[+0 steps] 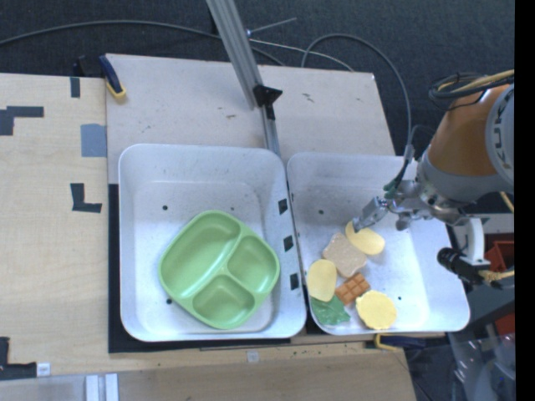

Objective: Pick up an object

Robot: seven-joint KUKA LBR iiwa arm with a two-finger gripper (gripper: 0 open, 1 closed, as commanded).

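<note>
- Right now the gripper [365,221], centre-right of the frame, hides its fingers; open or closed, I cannot tell.
- Just below it lies a yellow piece [366,241], touching the toast slice [343,255].
- Likely risk: closing could nudge the toast slice or pinch both together, since the pieces crowd the right bin [435,307].

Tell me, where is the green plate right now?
The green divided plate lies in the left white bin, toward its front, across the wall from the toy food pieces in the right bin.
</note>
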